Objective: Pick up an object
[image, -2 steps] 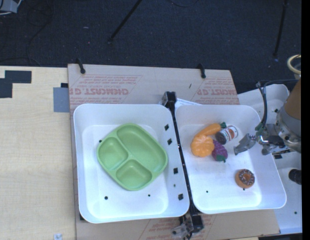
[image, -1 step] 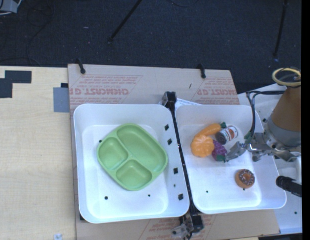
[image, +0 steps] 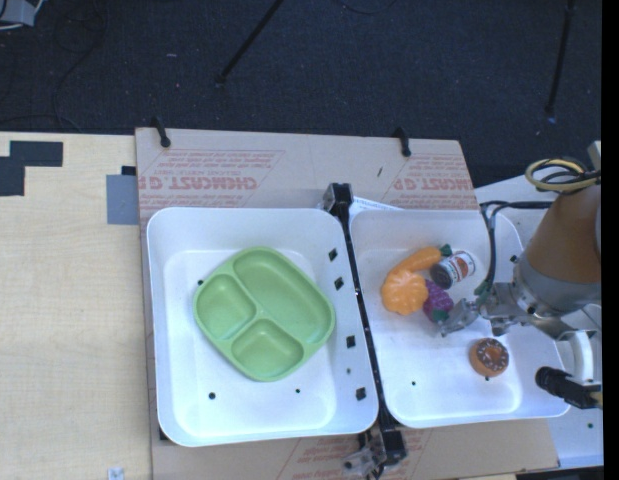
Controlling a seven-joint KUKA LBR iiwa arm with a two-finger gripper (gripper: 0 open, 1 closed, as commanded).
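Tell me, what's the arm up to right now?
Gripper low in right bin, beside purple toy. Nothing seen held. Orange toy, small jar crowd close; donut apart.

Only real text I can make out is the red print on the cardboard sheet (image: 289, 173) under the two bins. It's upside down along the sheet's far edge, two stamps of it, and looks like "CHEMCAST GP". More red print peeks out at the near edge, too cut off to read. The little jar (image: 455, 267) has a label, way too small.
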